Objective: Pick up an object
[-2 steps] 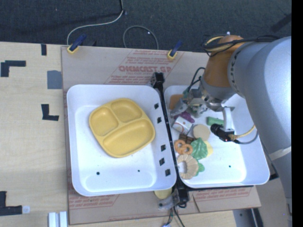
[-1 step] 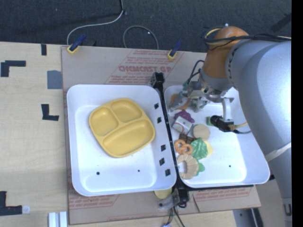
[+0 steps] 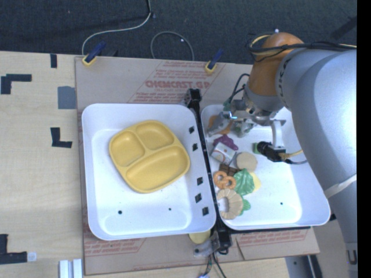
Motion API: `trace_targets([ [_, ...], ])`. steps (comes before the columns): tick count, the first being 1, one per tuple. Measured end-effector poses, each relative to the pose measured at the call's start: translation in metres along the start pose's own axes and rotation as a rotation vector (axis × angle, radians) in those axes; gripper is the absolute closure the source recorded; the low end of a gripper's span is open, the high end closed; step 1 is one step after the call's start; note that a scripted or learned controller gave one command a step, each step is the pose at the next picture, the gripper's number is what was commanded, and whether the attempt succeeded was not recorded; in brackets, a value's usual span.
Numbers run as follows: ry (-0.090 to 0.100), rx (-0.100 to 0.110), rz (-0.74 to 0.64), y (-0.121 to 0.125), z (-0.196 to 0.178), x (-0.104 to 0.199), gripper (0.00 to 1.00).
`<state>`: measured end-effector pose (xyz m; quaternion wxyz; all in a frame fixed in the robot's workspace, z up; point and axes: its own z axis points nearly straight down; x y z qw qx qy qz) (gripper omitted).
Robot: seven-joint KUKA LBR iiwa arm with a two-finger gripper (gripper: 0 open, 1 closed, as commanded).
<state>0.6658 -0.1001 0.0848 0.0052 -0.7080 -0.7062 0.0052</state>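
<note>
Pick not done at this point. My gripper (image 3: 239,122) sat low over the upper left corner of the right bin (image 3: 301,210), at the top end of the clutter. Couldn't tell how my claw stood; the wrist housing blocked it. Nothing visibly pinched, so I judged no grasp yet.

Candidates ran down the right bin's left side, right of centre in the frame: purple piece (image 3: 224,143) just below the claw, round tan disc (image 3: 246,161), pretzel (image 3: 224,180), green leafy piece (image 3: 244,182), tan shell-like piece (image 3: 228,202) lowest. Yellow divided plate (image 3: 149,154) lay alone in the left bin (image 3: 95,213).

Left: close on one item, lift clear.
</note>
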Motion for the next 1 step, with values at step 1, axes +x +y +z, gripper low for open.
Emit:
trace_targets([
  [1,0.006,0.002,-0.002,0.0003,0.0000,-0.0026,0.00],
])
